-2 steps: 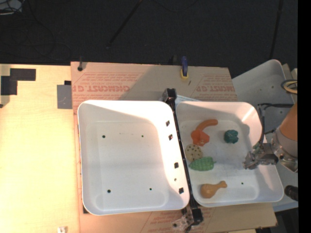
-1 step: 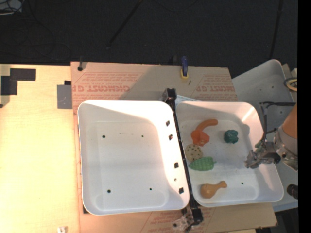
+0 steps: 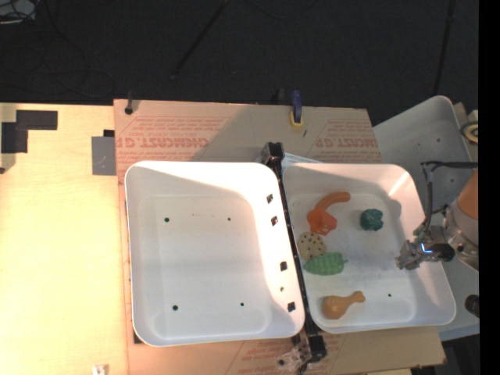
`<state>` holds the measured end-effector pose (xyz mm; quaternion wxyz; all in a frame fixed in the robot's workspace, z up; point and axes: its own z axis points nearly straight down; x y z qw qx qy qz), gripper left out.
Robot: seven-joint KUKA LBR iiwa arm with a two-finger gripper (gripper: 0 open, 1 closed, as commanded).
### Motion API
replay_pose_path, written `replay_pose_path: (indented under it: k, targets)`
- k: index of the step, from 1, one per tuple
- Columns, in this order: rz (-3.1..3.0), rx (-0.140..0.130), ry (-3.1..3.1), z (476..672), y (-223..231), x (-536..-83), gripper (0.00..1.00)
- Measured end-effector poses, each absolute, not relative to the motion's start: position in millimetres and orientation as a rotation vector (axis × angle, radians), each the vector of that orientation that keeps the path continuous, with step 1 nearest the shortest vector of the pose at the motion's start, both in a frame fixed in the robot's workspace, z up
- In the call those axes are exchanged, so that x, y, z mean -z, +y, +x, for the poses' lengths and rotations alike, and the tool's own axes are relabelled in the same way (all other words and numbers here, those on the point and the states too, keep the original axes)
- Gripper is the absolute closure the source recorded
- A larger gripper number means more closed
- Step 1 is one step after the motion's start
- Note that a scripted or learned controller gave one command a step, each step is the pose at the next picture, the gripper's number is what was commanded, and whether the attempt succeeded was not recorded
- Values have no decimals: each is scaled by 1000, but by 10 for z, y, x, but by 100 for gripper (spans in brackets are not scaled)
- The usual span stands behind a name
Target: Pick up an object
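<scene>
Two white bins sit side by side on the desk (image 3: 55, 233), on a sheet of brown cardboard (image 3: 234, 135). The left bin (image 3: 148, 326) has bare white floor. The right bin (image 3: 433, 307) holds five small toys. An orange curved toy (image 3: 326, 209) lies near the far middle of that bin. A dark green lumpy toy (image 3: 371, 219) sits just to its right. A round tan toy with dots (image 3: 312, 245) lies near the left wall, and a light green bumpy toy (image 3: 324, 264) is touching it on the near side. A tan pear-shaped toy (image 3: 341, 304) lies near the front wall, apart from the others.

The hand (image 3: 412, 256) is low by the right side of the right bin, well apart from every toy. It is small and dark here, so I cannot tell how it is set. Nothing shows in its grip. A blue clamp (image 3: 296, 108) stands at the far edge of the cardboard
</scene>
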<state>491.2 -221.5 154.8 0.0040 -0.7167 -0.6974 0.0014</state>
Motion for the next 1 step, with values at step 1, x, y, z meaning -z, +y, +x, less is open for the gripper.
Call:
replay_pose_path:
  k: [1]
  targets:
    - [-2246,-5,-2185,4909,-2225,-1642,100]
